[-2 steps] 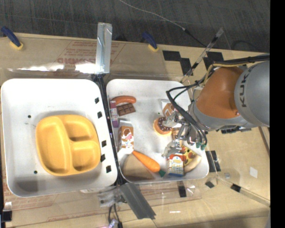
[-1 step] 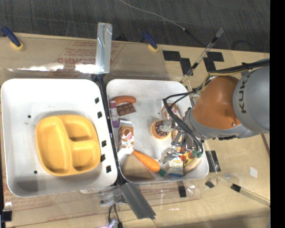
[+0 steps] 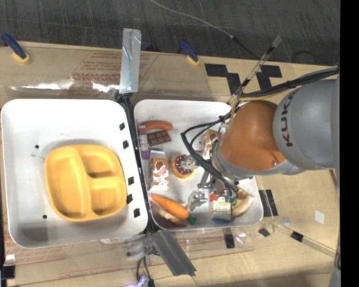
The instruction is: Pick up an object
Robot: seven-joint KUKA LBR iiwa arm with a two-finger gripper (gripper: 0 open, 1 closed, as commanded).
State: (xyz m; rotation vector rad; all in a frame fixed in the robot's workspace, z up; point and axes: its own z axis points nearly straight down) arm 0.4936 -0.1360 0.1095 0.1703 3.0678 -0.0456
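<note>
You have the arm reaching in from the right of the frame, its orange band over the right bin (image 3: 167,106); the gripper (image 3: 204,191) sits low in that bin, lower centre of the frame, metal parts visible just below the wrist; whether it is released or clenched you cannot tell from this angle, and nothing is seen between its tips.

Nearest candidate for the pick: the carrot (image 3: 170,207), lying just left of and slightly below the gripper, near the bin's lower edge; its long axis runs from upper left to lower right, green end toward the lower right. A small carton (image 3: 221,208) stands just right of the gripper; a doughnut (image 3: 182,166) lies above and left; a sausage (image 3: 156,126) and a chocolate bar (image 3: 159,138) are near the bin's upper left corner, well apart from the gripper.

Left bin (image 3: 24,118) holds a yellow divided tray (image 3: 84,181); not in play.

Judgement: the pick is not yet made; a short shift leftward would put the gripper over the carrot; close across its short axis, not along it.
</note>
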